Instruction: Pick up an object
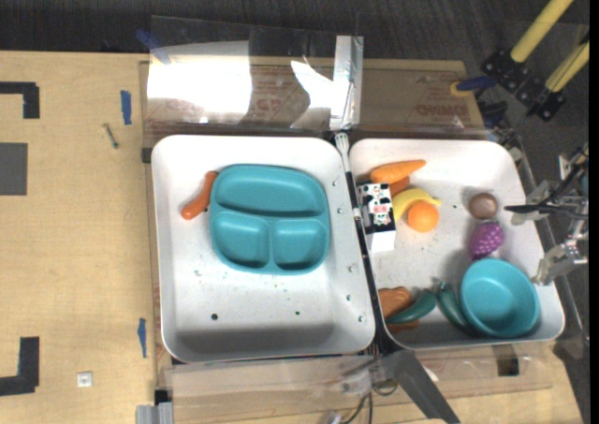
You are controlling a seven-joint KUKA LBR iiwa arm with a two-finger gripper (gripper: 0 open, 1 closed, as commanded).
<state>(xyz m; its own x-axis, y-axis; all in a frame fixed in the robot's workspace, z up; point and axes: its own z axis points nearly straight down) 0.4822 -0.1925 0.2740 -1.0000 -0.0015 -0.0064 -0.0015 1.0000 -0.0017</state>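
View from above: 2 white bins side by side. My gripper (560, 226) sits at the right rim of the right bin (440, 153); I cannot tell whether it is spread or pressed together (too little of it shows). Candidate objects crowd this bin: purple grapes (486, 239), brown ball (482, 205), teal bowl (500, 296), orange fruit (423, 215), carrot (397, 171). The left bin (178, 319) holds a teal divided tray (270, 216). Risk, as I judge it: the nearby bowl or bin wall may deflect my descent, and the round items may roll free.
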